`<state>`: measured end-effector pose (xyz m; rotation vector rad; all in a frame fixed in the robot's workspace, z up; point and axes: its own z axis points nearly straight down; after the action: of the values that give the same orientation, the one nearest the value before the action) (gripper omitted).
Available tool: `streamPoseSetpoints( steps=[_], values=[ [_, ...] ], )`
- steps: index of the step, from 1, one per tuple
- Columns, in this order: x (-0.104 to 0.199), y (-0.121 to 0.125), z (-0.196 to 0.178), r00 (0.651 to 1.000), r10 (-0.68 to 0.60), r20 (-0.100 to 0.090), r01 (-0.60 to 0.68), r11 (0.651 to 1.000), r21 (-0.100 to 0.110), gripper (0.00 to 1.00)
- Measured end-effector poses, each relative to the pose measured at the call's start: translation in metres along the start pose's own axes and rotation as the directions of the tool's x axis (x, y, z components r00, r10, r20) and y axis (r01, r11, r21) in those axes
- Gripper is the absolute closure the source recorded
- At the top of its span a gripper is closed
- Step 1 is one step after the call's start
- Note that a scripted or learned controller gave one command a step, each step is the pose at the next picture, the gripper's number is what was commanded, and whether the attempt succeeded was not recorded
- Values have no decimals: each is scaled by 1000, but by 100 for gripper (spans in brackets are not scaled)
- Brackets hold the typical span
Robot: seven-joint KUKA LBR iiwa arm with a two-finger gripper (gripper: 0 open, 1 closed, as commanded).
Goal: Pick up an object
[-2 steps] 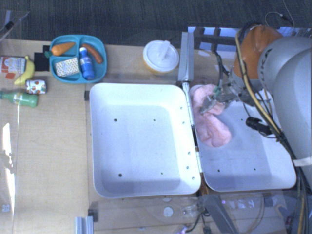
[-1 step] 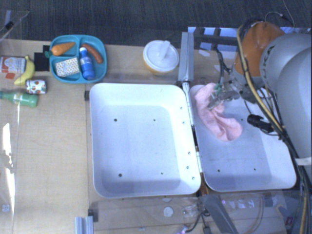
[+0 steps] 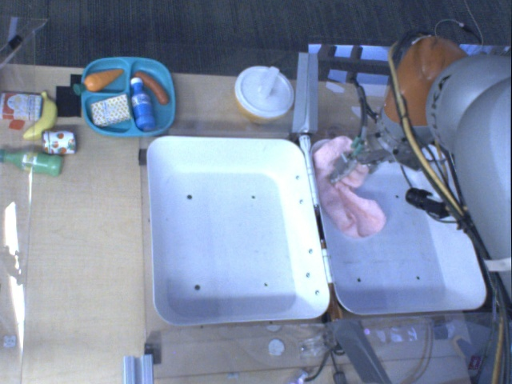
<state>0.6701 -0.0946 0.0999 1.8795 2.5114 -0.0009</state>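
In the right bin (image 3: pixel 448 286), up against its left wall, there's a pink cloth (image 3: pixel 349 198) lying crumpled. The gripper (image 3: pixel 353 163) is right down on the cloth's upper part, and it looks like a fold might be pinched in there, but it's too small and cluttered to say, so I can't tell the grip. Risk from here: it only snags a thin edge and the cloth slides out on the lift, or drags against the wall.
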Motion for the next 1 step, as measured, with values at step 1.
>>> streamPoseSetpoints(
  steps=[1],
  values=[
    [3,-1,11,1000,-12,-2,12,1000,4,0]
  ],
)
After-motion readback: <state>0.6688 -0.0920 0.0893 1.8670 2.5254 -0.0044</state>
